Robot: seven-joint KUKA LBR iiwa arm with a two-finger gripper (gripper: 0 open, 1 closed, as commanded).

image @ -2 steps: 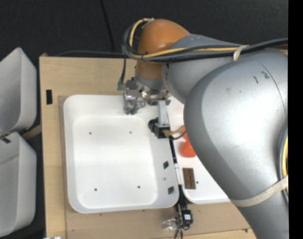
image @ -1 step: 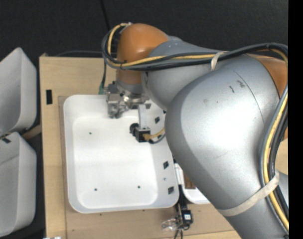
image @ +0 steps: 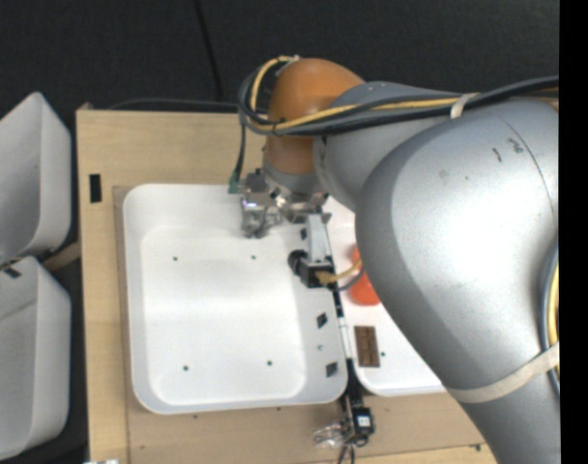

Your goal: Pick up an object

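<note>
My gripper (image: 257, 217) hangs over the far edge of the left white bin (image: 217, 375), near that bin's back right corner. Nothing shows held by it. An orange object (image: 365, 286) lies in the right bin (image: 400, 383), half hidden under my arm. A small brown block (image: 366, 346) sits nearer the front of that same bin, close to the divider between the bins.
My grey arm and its orange band (image: 304, 95) cover most of the right bin. White padded shapes (image: 18, 259) stand off the bench's left side. A small metal and black fitting (image: 344, 431) sits at the bench's front edge.
</note>
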